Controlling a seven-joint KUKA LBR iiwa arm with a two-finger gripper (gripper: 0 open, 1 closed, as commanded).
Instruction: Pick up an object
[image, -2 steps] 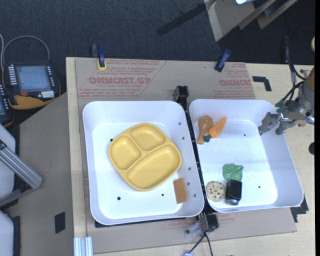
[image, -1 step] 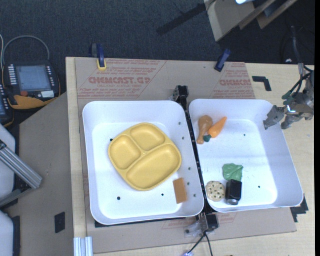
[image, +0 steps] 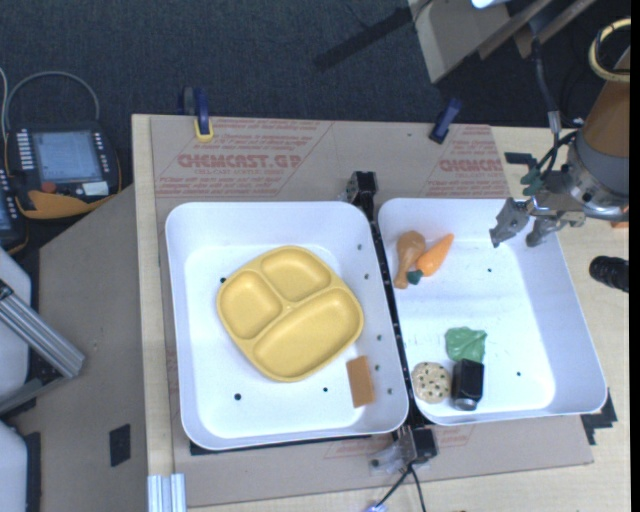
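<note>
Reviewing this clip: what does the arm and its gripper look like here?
The arm enters from the right: an orange band sits above a grey, rounded wrist section. Below it hangs a small dark grey metal gripper with two thin fingers and greenish fittings near its base. Dark cables run along the arm above the wrist.

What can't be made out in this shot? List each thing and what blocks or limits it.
- Gripper, camera view: small and dark over the right bin's far corner; too small to tell what state it is in.
- Arm, camera view: cut off by the right edge.
- Black object, camera view: dark, no detail; identity unclear.
- Green item, camera view: too small to identify.
- Handheld screen, camera view: blurred, unreadable.
</note>
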